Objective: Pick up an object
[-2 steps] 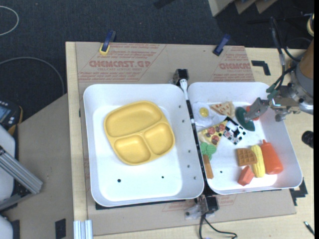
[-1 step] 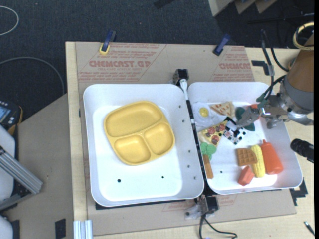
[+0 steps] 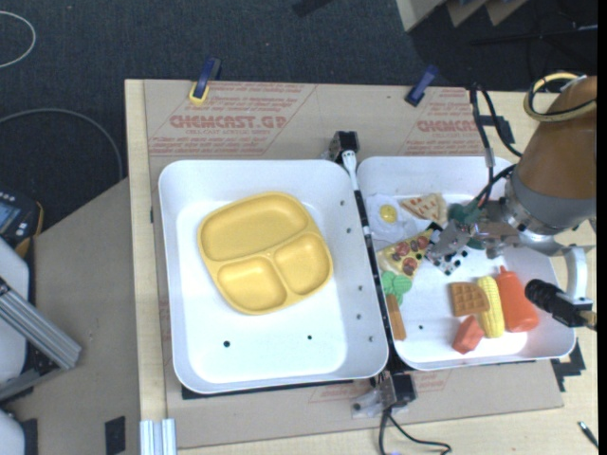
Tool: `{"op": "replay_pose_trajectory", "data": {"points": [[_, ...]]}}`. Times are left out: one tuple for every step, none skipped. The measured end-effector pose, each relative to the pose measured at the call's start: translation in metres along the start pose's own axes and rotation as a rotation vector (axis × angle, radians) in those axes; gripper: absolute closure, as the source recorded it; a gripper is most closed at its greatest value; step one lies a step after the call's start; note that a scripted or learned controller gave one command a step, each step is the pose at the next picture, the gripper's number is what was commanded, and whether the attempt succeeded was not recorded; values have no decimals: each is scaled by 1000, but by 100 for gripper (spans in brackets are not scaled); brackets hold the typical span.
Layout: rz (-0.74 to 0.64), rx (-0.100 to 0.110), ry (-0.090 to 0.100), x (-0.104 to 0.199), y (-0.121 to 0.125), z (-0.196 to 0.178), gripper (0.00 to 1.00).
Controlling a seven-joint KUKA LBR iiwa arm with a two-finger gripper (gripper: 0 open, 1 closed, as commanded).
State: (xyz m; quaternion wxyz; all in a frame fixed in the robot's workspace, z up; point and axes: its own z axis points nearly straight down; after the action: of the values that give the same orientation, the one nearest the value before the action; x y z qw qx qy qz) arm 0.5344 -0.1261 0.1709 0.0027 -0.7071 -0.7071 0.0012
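Left bin [image 3: 180, 254]: yellow divided plate [image 3: 264, 251]. Right bin [image 3: 422, 354]: toy food, with pincer [image 3: 453, 246] low beside pizza slice [image 3: 403, 254]; open or closed, cannot tell. Reach stage, seemingly; next, a descent and firm closing on one piece.

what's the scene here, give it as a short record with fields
left bin: holds a yellow divided plate
right bin: toy foods, among them a waffle, corn cob, carrot, pizza slice, fried egg
gripper: low over the right bin's middle, by the pizza slice
grasp: cannot tell
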Motion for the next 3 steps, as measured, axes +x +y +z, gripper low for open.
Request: {"op": "replay_pose_trajectory", "data": {"points": [[0,1,0,1,0,43,0],[2,-4,-3,-1,0,86,0],[3,-5,-2,0,0,76,100]]}}
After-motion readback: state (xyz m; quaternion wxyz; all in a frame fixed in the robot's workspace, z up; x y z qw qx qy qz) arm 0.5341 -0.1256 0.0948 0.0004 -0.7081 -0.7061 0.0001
